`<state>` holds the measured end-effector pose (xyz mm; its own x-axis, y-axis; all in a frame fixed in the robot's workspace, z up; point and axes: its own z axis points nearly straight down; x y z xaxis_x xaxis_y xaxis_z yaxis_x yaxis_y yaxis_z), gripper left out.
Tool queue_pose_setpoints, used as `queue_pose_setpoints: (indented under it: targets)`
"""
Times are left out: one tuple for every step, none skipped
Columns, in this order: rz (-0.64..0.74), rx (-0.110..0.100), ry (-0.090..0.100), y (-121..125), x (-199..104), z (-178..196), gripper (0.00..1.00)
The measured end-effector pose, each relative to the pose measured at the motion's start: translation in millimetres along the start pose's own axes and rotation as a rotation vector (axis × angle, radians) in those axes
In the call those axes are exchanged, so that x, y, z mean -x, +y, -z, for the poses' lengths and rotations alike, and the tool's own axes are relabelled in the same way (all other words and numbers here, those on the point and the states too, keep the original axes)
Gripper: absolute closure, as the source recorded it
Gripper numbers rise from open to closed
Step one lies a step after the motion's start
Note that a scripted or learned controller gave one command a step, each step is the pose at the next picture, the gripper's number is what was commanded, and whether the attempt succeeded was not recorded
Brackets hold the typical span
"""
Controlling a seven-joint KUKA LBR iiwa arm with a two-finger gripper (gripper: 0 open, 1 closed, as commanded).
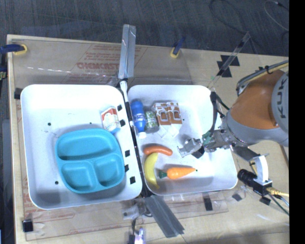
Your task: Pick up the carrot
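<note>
The orange carrot (179,172) lies on its side near the front of the right bin (218,182), green stub pointing left toward a yellow banana (150,169). My gripper (189,148) hangs low over the bin's middle, just above and slightly right of the carrot, apart from it. The fingers look spread with nothing between them.
A red-orange sausage (157,149) lies behind the banana. A blue bottle (138,114), a small dark can (151,121) and a brown-and-white box (167,112) sit at the back of the right bin. The left bin (35,136) holds a blue divided tray (91,159) and a small carton (110,119).
</note>
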<state>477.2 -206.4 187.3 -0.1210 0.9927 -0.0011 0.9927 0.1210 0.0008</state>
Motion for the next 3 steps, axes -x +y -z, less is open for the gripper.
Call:
queue_pose_setpoints:
  targets:
    - [0.339, 0.002, 0.001, 4.9, -29.1, -93.5, 0.00]
    - [0.342, 0.004, -0.001, 5.8, -27.9, -83.7, 1.00]
    - [0.342, 0.005, -0.001, 5.9, -28.0, -83.6, 0.00]
